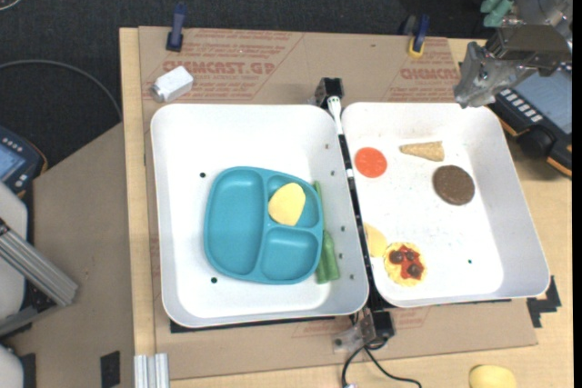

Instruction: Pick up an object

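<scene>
The gripper (475, 84) hangs at the upper right of the frame, its opening impossible to tell, so descending toward the flat brown disc (453, 184) mid-right risks sliding off.

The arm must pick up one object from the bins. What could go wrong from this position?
The food pieces in the right bin look flat: the orange disc, the brown disc and the small pizza. A grasp may slip over them.

The pizza lies close to the bin's left wall, so the end effector may strike that wall.

The yellow piece sits inside the blue tray, whose ridges may block a grasp.
</scene>
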Action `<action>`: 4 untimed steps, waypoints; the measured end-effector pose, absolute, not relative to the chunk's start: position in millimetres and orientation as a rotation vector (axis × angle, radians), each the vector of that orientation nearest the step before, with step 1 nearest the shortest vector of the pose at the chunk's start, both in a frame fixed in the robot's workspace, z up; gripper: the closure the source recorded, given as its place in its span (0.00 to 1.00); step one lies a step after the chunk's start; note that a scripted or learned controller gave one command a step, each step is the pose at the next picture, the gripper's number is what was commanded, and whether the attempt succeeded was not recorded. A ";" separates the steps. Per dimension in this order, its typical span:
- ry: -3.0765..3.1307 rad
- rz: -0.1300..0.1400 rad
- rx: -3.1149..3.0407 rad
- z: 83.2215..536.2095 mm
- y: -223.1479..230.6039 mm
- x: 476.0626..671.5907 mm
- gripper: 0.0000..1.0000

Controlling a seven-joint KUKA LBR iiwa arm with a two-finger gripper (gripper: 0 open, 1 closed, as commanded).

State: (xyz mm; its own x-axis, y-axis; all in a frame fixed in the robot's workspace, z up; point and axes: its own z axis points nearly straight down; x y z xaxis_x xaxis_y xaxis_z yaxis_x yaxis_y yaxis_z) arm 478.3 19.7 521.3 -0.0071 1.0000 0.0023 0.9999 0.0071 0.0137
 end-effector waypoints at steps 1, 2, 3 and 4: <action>2.222 -0.011 2.231 291.7 -18.9 498.8 1.00; 2.213 0.009 2.219 384.6 -43.6 479.4 1.00; 2.223 0.018 2.207 487.3 14.3 480.1 1.00; 2.222 0.011 2.214 538.3 53.8 501.7 1.00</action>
State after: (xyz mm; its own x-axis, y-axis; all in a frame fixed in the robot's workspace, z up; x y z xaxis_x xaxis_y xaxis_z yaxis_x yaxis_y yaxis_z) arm 501.7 53.8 538.3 -0.0039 1.0000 0.0012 1.0000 0.0039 0.0085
